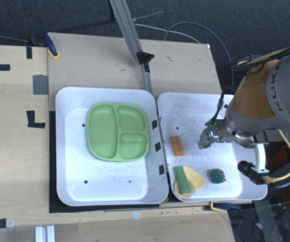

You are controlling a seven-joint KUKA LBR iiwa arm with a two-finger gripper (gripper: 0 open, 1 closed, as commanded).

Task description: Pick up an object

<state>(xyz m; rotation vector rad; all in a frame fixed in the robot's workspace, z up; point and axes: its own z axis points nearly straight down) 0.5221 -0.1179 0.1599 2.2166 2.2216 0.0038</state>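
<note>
The right bin [195,105] holds three small objects. An orange block [177,145] lies near its left side. A green and yellow sponge-like piece [186,179] rests at the front left corner. A small green and red ball-like item [216,176] sits at the front right. My gripper [206,140] hangs over the middle right of this bin, right of the orange block and above the ball item. I see nothing between its fingers.
A green divided plate [118,131] lies in the left bin [69,185]. A grey metal pole [127,24] slants in from the top toward the bins' junction. Cables run behind the right bin.
</note>
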